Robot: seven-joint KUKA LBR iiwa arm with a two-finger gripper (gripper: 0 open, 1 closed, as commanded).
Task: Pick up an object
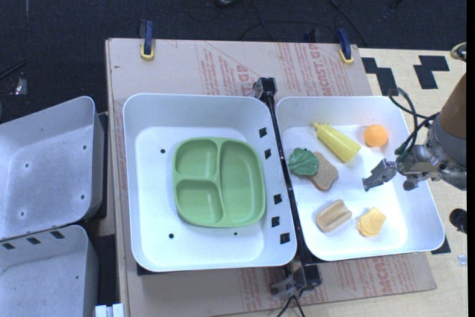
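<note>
The yellow wedge (372,222) lies just below the gripper (377,176), whose fingers stand slightly parted with nothing between them. To take it well, I'd drop straight down and straddle it. The hot dog bun (332,215) sits close alongside; the bin wall (429,223) crowds the other side.

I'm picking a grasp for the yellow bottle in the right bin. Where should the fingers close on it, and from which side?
Probably across the wide body of the bottle, near its middle, coming straight down from above. It lies flat and slanted, narrow tip toward the upper left, so the fingers should close across its long axis. The tip tapers and could slip out. The gripper is to its lower right; the green leaf lies to the bottle's lower left.
</note>
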